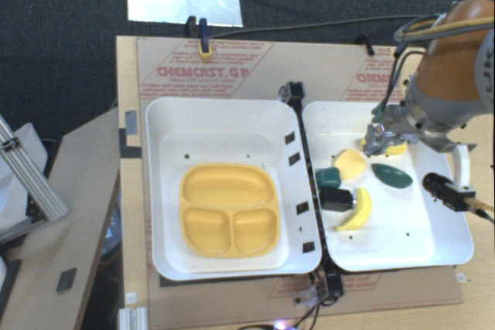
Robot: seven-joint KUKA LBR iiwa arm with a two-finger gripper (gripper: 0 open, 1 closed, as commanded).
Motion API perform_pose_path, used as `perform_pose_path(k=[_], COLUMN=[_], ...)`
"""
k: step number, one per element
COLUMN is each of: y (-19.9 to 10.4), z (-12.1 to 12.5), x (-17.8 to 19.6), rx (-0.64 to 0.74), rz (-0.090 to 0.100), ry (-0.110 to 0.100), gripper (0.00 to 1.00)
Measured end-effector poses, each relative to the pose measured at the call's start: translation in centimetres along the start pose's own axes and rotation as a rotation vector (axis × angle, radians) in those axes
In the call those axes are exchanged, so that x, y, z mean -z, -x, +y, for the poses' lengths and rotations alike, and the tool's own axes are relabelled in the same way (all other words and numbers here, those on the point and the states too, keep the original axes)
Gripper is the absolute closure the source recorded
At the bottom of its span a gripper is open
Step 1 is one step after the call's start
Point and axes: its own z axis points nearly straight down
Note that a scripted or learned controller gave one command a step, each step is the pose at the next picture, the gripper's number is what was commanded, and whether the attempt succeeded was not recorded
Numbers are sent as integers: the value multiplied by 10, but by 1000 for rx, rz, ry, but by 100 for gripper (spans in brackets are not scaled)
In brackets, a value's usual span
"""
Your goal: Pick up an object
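One arm [452, 50] bent low, hand [377, 140] seemingly over right bin [433, 243].

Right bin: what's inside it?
In the right bin: a banana, a pale yellow piece, a dark green oval, a green-black item by the divider. The gripper covers part of another yellow item.

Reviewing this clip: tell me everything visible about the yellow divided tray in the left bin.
The yellow divided tray lies flat, right side up, on the floor of the left bin, toward its near side. It is a rounded rectangle of matte, plastic-looking material with three compartments: one wide one along the far side and two smaller ones side by side nearer the camera. It touches only the bin floor.
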Motion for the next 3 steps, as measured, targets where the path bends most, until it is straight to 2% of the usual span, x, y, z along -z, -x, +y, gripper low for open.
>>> perform_pose_path(k=[1, 3], y=[-59, -172], z=[-12, -19], x=[-9, 0], rx=[1, 3], rz=[1, 1], ry=[-2, 0], gripper=[100, 100])
